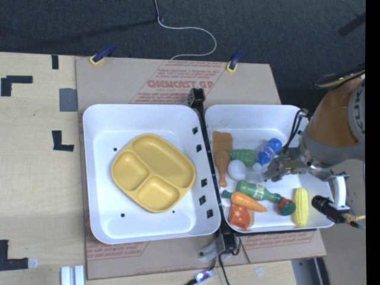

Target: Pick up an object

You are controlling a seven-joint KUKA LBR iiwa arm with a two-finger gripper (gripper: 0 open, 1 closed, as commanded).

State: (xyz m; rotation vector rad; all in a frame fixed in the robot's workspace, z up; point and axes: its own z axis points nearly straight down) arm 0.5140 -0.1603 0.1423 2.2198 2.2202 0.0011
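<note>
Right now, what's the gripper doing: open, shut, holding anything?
Gripper: over the right bin, near the blue bottle; open or shut cannot be told, and nothing is seen in it.

Right bin (249, 113): toy foods, green bottle (257, 190), blue-capped bottle (270, 149), corn (301, 206) lying jumbled.

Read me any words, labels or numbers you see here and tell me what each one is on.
"CHEMCAST GP": red print on the cardboard sheet under the bins, read with some doubt as it is faint.
Smaller red lines above and below it: too blurred to read.
Green bottle label: too small to read.
</note>
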